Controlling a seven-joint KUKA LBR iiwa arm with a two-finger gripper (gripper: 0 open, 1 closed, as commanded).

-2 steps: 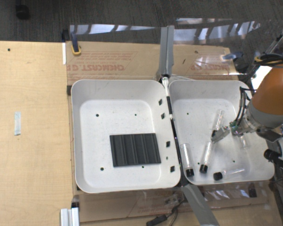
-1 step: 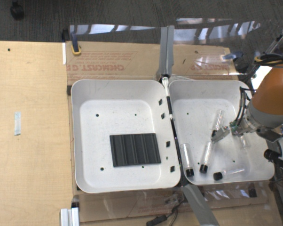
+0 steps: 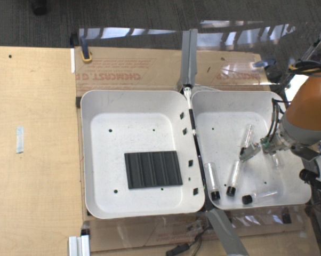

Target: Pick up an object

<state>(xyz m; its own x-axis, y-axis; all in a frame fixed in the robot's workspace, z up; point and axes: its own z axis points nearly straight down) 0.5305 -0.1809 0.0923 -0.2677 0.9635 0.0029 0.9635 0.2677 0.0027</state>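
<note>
Several clear plastic tubes with black caps lie in the right bin (image 3: 224, 116). One tube (image 3: 247, 136) lies slanted near the bin's middle. Two more tubes (image 3: 211, 179) (image 3: 233, 176) lie side by side toward the front, caps pointing at the front rim. Along the front right rests another tube (image 3: 261, 196), its cap to the left. My gripper (image 3: 250, 152) reaches in from the right and sits low over the bin floor, just below the slanted tube's lower end and above the second front tube. The view does not show whether it touches either tube.
The left bin (image 3: 102, 111) holds a black ribbed rectangular pad (image 3: 152, 169) near its front middle. A grey divider post (image 3: 189, 55) rises between the bins at the back. The arm's orange band (image 3: 309, 104) hangs over the right bin's right rim.
</note>
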